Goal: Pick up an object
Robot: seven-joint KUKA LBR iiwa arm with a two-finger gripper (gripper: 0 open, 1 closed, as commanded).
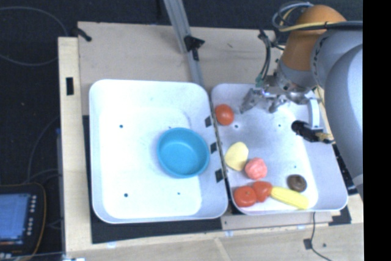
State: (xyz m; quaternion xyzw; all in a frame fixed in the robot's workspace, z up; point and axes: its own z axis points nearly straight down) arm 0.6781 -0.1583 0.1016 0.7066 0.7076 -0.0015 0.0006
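The arm [330,64] hangs over the right bin [317,192], gripper [264,102] spread open, grasping nothing. A tomato [223,114] lies just left of the fingers [249,102]; the lemon [236,156] sits below them.

A bowl [182,152] sits in the left bin [122,101]; the right bin [324,189] holds several small items, most clustered near its front, one [224,114] apart by its left wall.
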